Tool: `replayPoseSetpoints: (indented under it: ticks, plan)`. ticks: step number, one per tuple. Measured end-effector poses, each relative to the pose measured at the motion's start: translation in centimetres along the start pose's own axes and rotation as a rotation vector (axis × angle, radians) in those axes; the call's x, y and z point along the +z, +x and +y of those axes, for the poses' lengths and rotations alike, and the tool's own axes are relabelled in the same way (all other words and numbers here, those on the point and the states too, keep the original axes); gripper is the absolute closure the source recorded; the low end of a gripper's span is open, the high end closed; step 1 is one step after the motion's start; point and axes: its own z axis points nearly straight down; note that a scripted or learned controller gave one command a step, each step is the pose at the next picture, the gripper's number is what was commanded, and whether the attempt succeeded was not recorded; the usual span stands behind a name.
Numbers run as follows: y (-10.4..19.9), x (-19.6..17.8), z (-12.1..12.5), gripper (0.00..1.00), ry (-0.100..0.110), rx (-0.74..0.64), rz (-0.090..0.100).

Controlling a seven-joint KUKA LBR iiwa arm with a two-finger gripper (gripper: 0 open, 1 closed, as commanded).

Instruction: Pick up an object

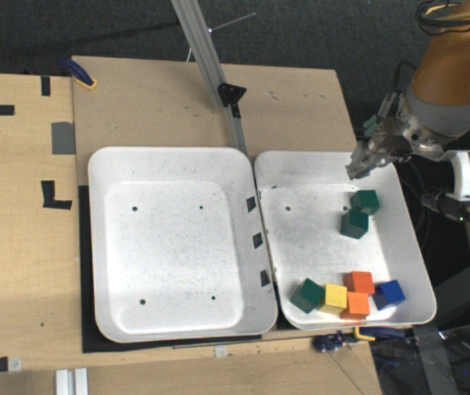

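The right bin (296,225) holds several small blocks. Two dark green blocks (360,212) lie close together near its upper right. Along the front edge sit a green block (307,295), a yellow block (334,295), two orange blocks (357,291) and a blue block (389,293). My gripper (360,167) hangs at the bin's far right rim, just above and behind the dark green pair, with nothing visibly between its fingers.
The left bin (173,241) lies beside the right one. A slanted metal pole (206,52) rises behind the bins. The grey and orange arm (444,72) fills the upper right corner. Cables run off the bench's right side.
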Motion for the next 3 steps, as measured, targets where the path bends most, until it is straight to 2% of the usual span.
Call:
replayPoseSetpoints:
  ticks: [2,3]
  plan:
    - [10.2,1.9,1.8,1.00,0.004,0.001,-0.001]
    - [16.0,2.0,1.3,1.00,0.003,-0.001,0.000]
